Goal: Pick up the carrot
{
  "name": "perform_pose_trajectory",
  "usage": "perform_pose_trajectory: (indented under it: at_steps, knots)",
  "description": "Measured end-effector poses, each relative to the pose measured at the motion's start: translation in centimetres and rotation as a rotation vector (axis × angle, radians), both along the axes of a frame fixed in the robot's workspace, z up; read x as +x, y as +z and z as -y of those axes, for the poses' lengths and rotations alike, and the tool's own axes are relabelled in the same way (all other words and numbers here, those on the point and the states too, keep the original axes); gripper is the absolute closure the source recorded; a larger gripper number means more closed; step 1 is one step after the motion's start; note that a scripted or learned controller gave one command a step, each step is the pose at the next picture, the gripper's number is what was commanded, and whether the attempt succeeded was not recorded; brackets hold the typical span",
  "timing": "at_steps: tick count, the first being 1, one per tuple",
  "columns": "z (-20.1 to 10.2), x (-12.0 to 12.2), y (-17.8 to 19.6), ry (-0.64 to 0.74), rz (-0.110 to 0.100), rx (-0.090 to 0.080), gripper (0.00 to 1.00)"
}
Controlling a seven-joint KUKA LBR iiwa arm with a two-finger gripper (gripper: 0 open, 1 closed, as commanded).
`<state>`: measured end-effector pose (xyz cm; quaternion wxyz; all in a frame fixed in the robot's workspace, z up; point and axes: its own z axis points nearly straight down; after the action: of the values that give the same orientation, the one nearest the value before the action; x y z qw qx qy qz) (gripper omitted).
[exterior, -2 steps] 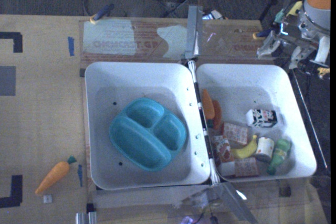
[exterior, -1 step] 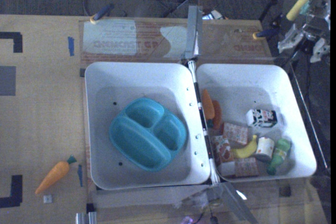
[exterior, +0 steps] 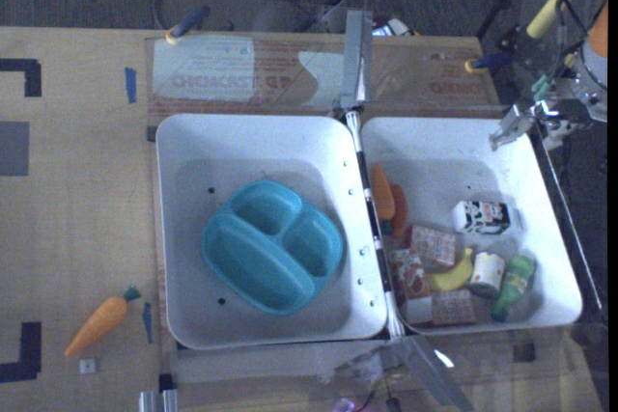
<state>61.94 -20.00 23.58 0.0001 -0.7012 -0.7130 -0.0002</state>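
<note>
One orange carrot (exterior: 383, 193) lies in the right bin (exterior: 430, 142), tight against its left wall, with a darker orange piece (exterior: 400, 213) beside it. A second carrot (exterior: 97, 324) with a green top lies on the bench, left of the left bin. My gripper (exterior: 527, 128) hangs over the right bin's far right corner, well away from both carrots. Its fingers stand open with nothing between them.
A teal divided plate (exterior: 273, 246) fills the middle of the left bin (exterior: 193, 150). The right bin's front half holds a cow-patterned carton (exterior: 481, 217), a banana (exterior: 452, 275), a green bottle (exterior: 515, 285), a white can (exterior: 488, 273) and small food boxes (exterior: 435, 246).
</note>
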Motion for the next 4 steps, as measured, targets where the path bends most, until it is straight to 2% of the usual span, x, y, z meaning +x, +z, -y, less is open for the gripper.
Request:
perform_pose_trajectory:
  at_steps: [1,2,3,4]
  knots:
    - [0.0,-7.1,-1.0,0.139,0.000,0.000,0.00]
    - [2.0,-12.4,-6.8,0.234,0.000,0.000,0.00]
    - [-4.6,-13.1,-13.6,0.190,0.019,-0.005,0.00]
    - [-1.5,-7.8,-5.9,0.200,0.003,-0.002,0.00]
